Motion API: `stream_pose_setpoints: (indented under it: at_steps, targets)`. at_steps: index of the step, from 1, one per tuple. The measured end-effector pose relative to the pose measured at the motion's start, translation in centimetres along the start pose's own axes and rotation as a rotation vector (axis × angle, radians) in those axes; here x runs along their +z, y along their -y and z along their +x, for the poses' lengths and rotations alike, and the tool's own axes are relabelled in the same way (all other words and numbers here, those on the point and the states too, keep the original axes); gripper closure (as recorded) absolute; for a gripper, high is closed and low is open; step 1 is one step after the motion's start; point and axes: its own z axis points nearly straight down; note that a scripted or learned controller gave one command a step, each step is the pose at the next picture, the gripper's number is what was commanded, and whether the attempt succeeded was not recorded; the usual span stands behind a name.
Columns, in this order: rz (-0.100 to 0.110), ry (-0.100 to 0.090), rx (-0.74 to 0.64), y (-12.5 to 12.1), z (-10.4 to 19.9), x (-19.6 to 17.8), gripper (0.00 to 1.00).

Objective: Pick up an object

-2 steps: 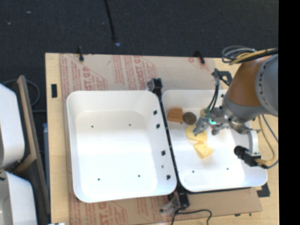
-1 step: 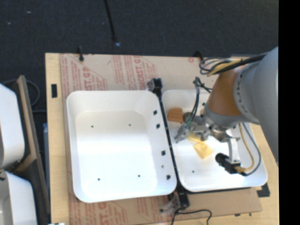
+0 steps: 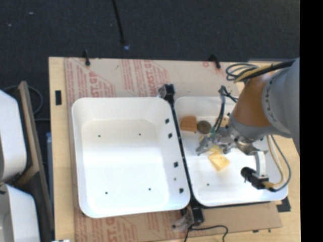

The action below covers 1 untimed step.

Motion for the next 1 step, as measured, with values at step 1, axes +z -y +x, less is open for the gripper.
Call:
stream_pose_setpoints:
  at_steps: [1]
  targets:
    - [-0.002,0.0,-0.001,-0.07,0.03,-1.07,1.0]
